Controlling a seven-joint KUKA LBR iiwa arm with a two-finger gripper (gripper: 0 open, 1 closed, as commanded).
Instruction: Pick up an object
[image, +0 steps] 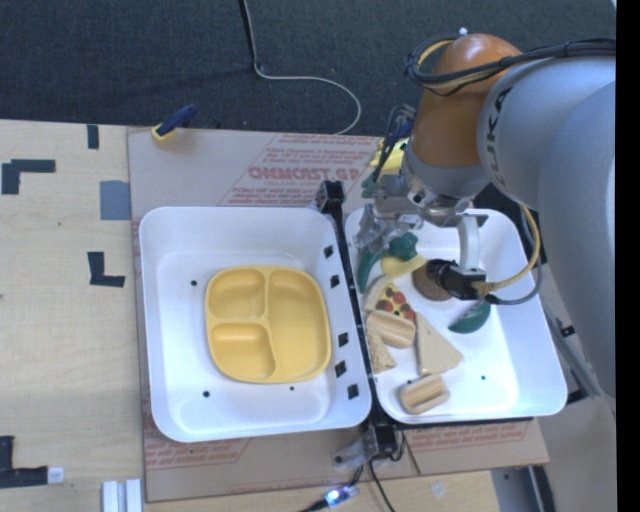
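The right bin (520, 385) holds toy food: a pizza slice (392, 301), a tan wedge (436, 348), a small bread roll (422, 393), a brown round piece (434, 281), a teal leaf-shaped piece (472, 316) and a yellow and green piece (399, 258). My gripper (385, 232) hangs low over the bin's upper left corner, just above the yellow and green piece. The arm's wrist hides the fingers.
The left bin (165, 300) holds a yellow divided plate (268, 323). Black clips run along the divider (345, 300) between the bins. A yellow and blue clamp (172, 122) lies on the cardboard at the back left. A cable (300, 78) loops behind the bins.
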